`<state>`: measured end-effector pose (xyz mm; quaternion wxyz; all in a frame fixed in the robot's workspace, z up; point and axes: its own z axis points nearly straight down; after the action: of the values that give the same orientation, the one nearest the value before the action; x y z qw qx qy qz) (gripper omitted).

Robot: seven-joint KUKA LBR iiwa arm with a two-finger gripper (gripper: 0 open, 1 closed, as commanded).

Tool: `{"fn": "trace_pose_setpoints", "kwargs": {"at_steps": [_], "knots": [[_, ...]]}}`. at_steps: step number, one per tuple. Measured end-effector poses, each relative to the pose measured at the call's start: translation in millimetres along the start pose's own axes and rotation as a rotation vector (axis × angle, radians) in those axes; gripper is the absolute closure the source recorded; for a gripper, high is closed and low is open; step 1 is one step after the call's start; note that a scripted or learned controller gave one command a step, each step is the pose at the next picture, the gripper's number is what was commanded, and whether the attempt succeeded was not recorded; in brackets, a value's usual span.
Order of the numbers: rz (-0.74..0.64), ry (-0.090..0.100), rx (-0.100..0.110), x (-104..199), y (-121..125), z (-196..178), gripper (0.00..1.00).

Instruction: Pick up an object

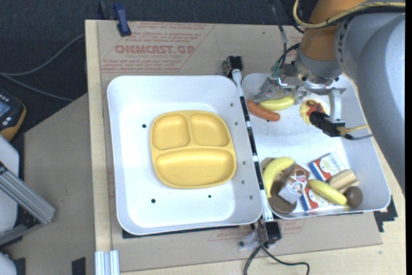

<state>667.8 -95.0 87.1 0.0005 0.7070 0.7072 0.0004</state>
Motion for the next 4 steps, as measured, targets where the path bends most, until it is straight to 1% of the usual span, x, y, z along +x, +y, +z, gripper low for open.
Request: {"fn": "trace_pose_setpoints", "kwargs": {"at_steps": [1, 2, 3, 4], "knots": [[-0.001, 0.000, 0.005, -0.5, -1.2, -9.5, 1.00], [-0.006, 0.003, -0.007, 63.0, -47.3, -104.3, 1.00], [0.000, 0.001, 0.003, 58.9, -48.8, -97.7, 0.00], [0.001, 0.000, 0.000, 44.5, -42.8, -97.6, 0.00]]}}
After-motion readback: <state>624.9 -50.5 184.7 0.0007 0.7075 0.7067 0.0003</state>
